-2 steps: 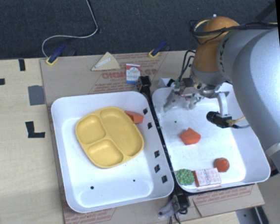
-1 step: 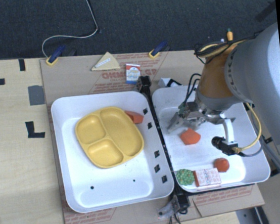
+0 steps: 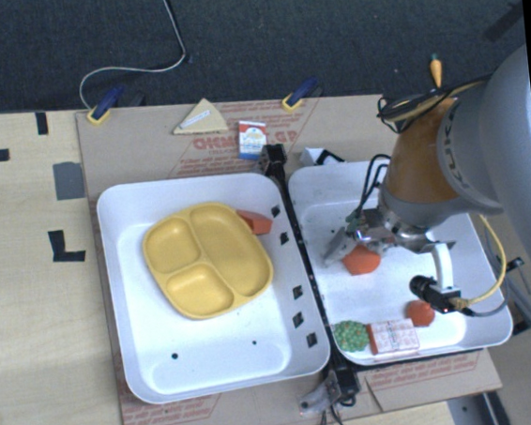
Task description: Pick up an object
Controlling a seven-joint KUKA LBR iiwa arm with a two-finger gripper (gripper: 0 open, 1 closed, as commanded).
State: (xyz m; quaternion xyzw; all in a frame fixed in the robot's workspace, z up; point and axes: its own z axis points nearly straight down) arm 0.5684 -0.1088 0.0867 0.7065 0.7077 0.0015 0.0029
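1. My tool, low in the right bin; its spread I cannot tell.
2. Orange object, directly below my tool, possibly touching: the likely target.

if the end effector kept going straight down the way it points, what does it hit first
Most likely the orange object in the right bin, which sits right under the end effector. Depth is hard to judge from this slanted view, so contact may already be close.

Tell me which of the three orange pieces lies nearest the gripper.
The orange piece mid right bin, right at the gripper. The others lie by the yellow plate and near the bin's lower right.
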